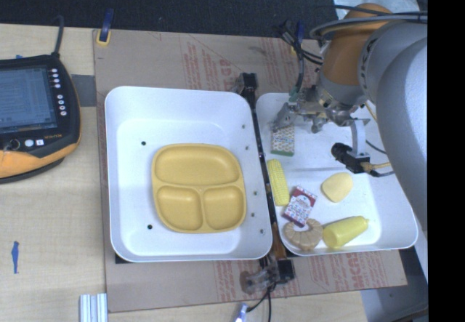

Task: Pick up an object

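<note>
Cookie (303,234): we see it at the right bin's (392,237) front edge, touching a yellow bottle (345,231).
Red packet (298,206): just behind the cookie.
Corn (277,181): along the bin's left wall.
Gripper (285,126): over the bin's back-left corner — fingers clamped on a checkered packet (283,140).
Yellow tray (198,187): in the left bin (131,233).

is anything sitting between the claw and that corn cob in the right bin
Nothing visible. The claw hangs at the far left of the right bin, by a small speckled packet. The corn lies just nearer the camera along the same wall, with bare floor between it and the packet.
</note>
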`<control>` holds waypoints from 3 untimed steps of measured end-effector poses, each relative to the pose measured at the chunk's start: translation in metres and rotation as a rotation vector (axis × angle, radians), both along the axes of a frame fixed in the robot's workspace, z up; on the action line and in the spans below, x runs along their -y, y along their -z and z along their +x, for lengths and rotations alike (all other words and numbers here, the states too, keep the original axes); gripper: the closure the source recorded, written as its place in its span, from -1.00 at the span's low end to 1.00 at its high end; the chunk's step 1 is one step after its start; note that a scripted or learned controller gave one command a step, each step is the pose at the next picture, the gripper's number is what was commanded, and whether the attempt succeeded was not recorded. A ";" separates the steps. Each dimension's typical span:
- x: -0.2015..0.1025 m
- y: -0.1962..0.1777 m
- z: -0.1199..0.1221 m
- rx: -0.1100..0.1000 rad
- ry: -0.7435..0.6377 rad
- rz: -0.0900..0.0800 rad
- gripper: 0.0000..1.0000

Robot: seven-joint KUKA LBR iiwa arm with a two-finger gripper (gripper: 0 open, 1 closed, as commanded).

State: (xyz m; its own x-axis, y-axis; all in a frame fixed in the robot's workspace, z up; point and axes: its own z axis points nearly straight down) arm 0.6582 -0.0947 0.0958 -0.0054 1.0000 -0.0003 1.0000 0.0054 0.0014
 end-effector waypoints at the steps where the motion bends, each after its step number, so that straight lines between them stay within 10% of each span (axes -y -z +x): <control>1: 0.001 0.000 0.000 -0.001 -0.001 0.001 -1.00; 3: -0.002 0.000 0.000 -0.001 0.000 0.002 -1.00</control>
